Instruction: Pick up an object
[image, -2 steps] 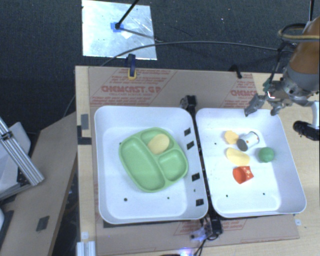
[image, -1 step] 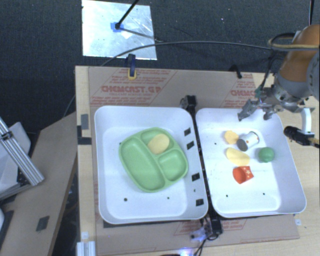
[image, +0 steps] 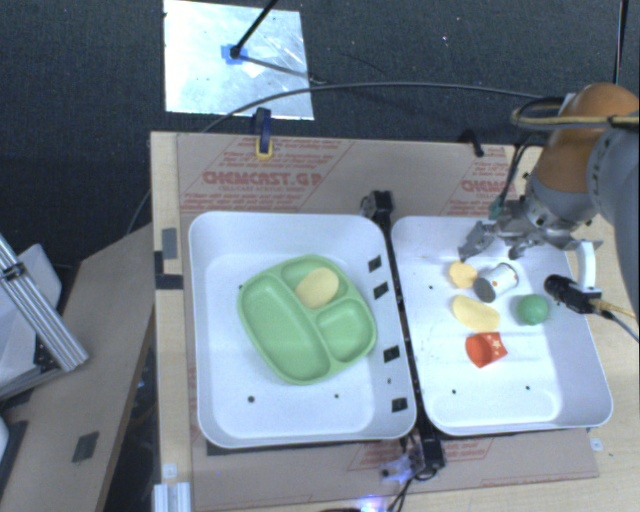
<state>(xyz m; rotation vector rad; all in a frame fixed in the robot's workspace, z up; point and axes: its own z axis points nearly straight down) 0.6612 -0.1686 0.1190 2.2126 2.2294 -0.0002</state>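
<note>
While the gripper (image: 490, 237) hovers near the right bin's (image: 580, 400) far edge, objects cluster mid-bin.

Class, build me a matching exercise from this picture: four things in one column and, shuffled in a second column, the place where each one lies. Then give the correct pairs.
Things
1. green tray
2. pale yellow piece
3. red piece
4. green ball

Places
A. right bin, nearest its front edge among the items
B. in the tray's upper compartment
C. left bin, on its floor
D. right bin, toward its right side, beside the silver cylinder

Pairs: 1-C, 2-B, 3-A, 4-D
</note>
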